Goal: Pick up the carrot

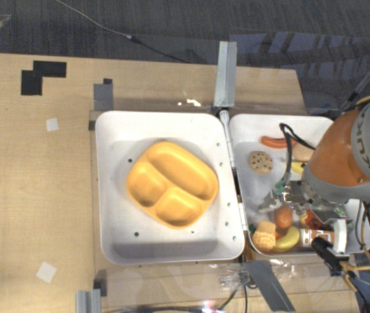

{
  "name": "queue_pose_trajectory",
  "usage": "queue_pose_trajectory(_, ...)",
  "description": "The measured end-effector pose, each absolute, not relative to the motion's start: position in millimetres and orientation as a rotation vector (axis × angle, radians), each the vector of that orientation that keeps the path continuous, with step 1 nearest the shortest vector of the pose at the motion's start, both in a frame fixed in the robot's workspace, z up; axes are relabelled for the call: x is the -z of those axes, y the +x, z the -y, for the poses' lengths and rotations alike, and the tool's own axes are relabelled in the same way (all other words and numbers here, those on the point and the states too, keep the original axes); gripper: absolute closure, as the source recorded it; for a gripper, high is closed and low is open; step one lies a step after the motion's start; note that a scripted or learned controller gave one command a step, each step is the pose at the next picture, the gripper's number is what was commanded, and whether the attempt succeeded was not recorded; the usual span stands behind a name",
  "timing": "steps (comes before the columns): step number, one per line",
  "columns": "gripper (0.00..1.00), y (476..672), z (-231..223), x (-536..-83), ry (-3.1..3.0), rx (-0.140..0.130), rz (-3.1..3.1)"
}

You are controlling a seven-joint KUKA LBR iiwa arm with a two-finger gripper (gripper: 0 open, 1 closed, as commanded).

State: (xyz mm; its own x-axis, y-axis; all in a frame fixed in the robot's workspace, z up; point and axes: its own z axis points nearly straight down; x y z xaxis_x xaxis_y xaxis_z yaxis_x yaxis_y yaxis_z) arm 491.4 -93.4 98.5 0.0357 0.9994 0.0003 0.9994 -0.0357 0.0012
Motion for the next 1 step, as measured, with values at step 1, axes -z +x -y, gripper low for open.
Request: queue_pose_trajectory(1,0.00,489.5,89.6,-89.1,2.306,-0.010,-2.124)
